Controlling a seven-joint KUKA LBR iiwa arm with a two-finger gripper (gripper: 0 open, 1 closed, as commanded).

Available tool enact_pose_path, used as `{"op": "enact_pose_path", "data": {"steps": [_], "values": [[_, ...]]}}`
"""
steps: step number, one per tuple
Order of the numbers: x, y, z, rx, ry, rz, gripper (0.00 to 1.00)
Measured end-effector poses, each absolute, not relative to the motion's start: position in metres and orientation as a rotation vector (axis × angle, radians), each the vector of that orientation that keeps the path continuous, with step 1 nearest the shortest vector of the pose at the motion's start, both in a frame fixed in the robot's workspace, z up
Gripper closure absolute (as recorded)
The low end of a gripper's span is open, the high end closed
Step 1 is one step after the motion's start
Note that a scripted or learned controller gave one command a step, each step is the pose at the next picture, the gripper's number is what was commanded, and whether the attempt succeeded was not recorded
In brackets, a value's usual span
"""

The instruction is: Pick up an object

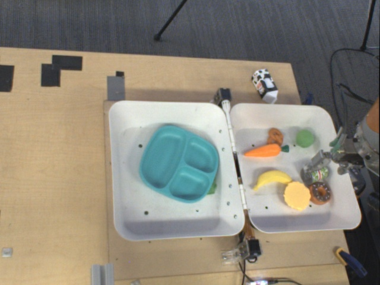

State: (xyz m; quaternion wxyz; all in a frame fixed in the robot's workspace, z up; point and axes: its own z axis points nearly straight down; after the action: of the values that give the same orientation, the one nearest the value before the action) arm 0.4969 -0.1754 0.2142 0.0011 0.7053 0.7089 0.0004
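Observation:
The right bin (pixel 332 218) holds several toy foods. An orange carrot (pixel 263 151) lies near its left wall, with a yellow banana (pixel 272 179) below it. A yellow round piece (pixel 297 195) and a chocolate donut (pixel 320 193) sit at the front. At the back are a brown pretzel-like piece (pixel 275 136) and a green ball (pixel 305 138). A small shiny object with green and red marks (pixel 314 174) lies by the right side. My gripper (pixel 333 155) hangs over the bin's right part, just above and right of that shiny object. Nothing is seen held in it.
The left bin (pixel 124 159) holds a teal divided plate (pixel 180 162). A small black-and-white carton (pixel 264 85) stands on the bench behind the right bin. A black clamp (pixel 223 95) sits at the back where the bins meet. Wire mesh (pixel 356 82) stands at the far right.

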Motion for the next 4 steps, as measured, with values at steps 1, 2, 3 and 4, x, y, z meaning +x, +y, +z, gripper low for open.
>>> {"op": "enact_pose_path", "data": {"steps": [1,2,3,4], "values": [[0.497,-0.206,0.089,2.014,2.401,0.004,0.0],[0.544,-0.207,0.087,1.692,2.639,0.003,0.0],[0.632,-0.206,0.086,1.425,2.794,0.002,0.0],[0.661,-0.151,0.085,1.382,2.823,0.0,0.0]]}}
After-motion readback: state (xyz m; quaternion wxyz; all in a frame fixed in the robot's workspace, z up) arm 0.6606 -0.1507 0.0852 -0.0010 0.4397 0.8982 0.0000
